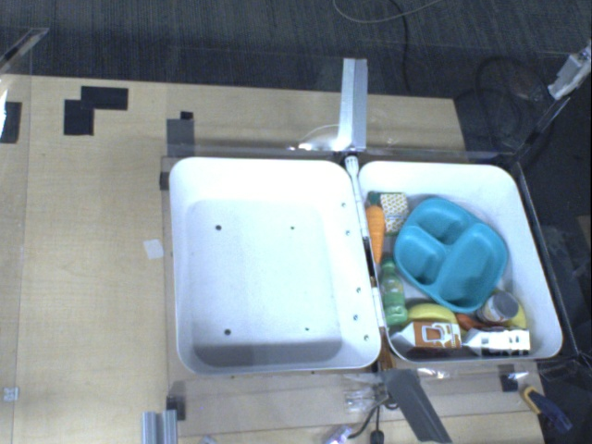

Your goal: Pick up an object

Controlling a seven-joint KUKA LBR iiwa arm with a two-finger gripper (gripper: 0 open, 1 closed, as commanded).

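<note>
The right bin [518, 213] holds a pile of objects along its left and front sides. A blue divided plate [451, 254] lies tilted in its middle. An orange carrot-like piece [375, 230] rests against the left wall, with a patterned white item [394, 210] beside it. Below them stands a green bottle [394, 296], then a yellow banana shape [431, 312], a brown-and-white box [437, 335], a white flat packet [499, 342] and a small grey can [502, 306].
The left bin [264, 266] sits beside the right one, sharing a raised middle wall [363, 257]. A metal post [354, 104] stands behind the bins. Black marks [92, 107] lie on the wooden bench at the far left. Cables run across the dark floor behind.
</note>
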